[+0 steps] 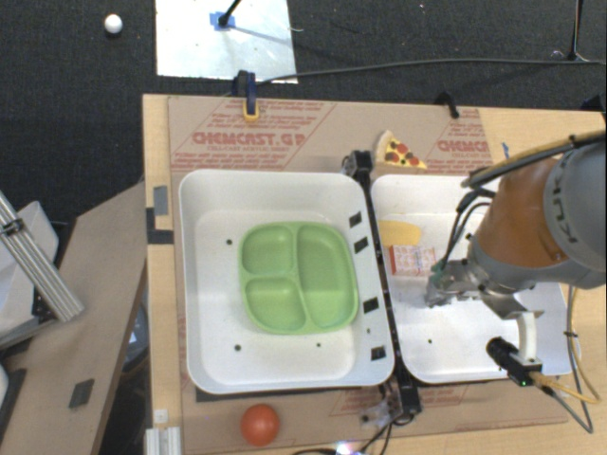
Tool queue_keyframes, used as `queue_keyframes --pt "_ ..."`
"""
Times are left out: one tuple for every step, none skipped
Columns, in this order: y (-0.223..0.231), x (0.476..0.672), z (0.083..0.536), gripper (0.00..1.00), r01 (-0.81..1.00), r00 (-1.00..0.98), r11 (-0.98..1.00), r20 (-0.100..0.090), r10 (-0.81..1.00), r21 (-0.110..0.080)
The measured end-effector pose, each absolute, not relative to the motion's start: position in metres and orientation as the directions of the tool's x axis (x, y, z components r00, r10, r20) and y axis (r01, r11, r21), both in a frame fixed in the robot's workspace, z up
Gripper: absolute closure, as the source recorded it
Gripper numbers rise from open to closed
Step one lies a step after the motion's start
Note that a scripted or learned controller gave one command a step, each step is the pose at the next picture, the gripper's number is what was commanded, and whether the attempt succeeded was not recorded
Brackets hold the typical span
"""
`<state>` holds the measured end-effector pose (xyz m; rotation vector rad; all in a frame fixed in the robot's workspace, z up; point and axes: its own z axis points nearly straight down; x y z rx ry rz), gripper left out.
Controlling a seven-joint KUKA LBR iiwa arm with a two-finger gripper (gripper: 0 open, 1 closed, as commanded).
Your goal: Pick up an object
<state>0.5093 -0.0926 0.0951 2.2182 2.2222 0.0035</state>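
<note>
The gripper hangs low over the right bin, near that bin's left wall, and from this slanted overhead angle it cannot be made out whether it is open or closed, nor whether it has anything in its grasp. Just beside it, on the side toward the far rim, lies a small printed packet, white with red markings, flat on the bin floor; right beyond that sits a yellow piece that looks like a toy slice of cheese. These two are the nearest candidates for picking. Both seem light and thin, so weight should be no trouble, but they lie flush with the floor and offer little edge; a grasp would likely need to come straight down across the short width of the packet, pinching its opposite edges, or it may slide away on the smooth plastic. The packet may also crumple if it is soft. Well away from the gripper, across the divider, a green sectioned plate rests in the left bin; a toy pizza slice and a red ball lie on the counter outside the bins.
</note>
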Motion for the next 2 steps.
queue_keyframes --pt "-0.093 0.503 0.141 1.0 1.0 -0.003 0.003 0.0 1.0 0.004" --pt "-0.093 0.504 0.183 1.0 1.0 -0.004 0.004 -0.001 1.0 0.005"
